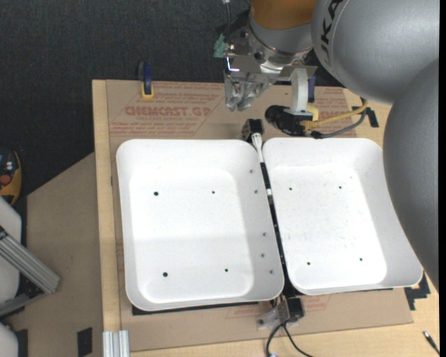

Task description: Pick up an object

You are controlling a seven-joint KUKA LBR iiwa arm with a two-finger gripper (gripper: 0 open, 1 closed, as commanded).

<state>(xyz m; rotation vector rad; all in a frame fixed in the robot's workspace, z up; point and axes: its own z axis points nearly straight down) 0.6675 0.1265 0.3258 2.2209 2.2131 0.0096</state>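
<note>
Two shallow white plastic bins are sitting side by side on the brown board bench, the left bin and the right bin touching along a dark seam, and nothing loose is showing on either floor beyond small dark dots, so no object to pick up is presenting itself. The grey arm with its orange band is reaching in from the right, and its metal two-finger gripper is hanging above the board just behind the bins' far rims, near the seam; whether it is wide or narrow cannot be told from this angle. Doing this step well probably means holding high, scanning both bins for a target first, and descending only once something graspable is showing, well apart from the rims.
</note>
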